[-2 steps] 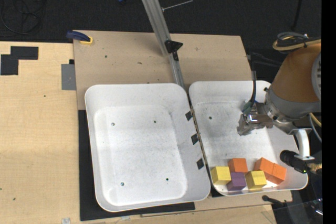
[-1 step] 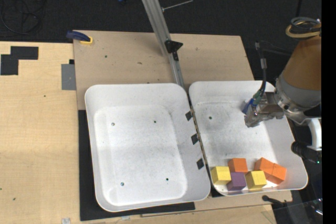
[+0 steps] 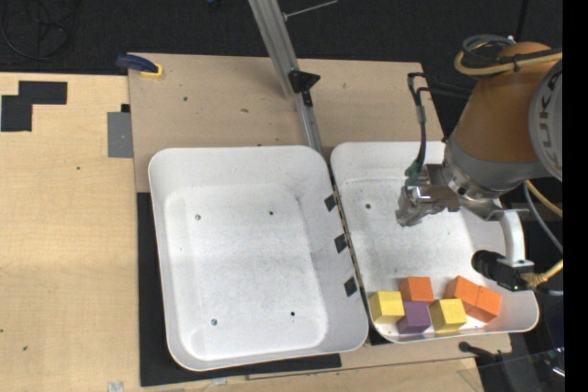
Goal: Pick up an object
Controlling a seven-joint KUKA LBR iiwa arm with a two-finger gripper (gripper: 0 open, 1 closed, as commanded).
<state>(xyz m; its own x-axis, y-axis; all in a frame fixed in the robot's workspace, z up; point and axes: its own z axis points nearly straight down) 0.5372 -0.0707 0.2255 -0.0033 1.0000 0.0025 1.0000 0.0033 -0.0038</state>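
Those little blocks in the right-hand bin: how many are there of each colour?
Yellow blocks: 2
Orange blocks: 2
Purple block: 1
Total: 5, all clustered at the near edge of the right bin.

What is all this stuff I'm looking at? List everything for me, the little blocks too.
Bins: 2, white, side by side on the bench; left bin, right bin.
Orange blocks: 2, one in the right bin's near end, one by its near right corner.
Yellow blocks: 2, one nearest the divider, one beside the purple.
Purple block: 1, between the yellows.
Metal rail: 1, grey, slanting behind the bins.
Clamp: 1, blue and yellow, bench's far left corner.
Arm: 1, grey and orange, from the right.
Gripper: 1, metal, over the right bin.
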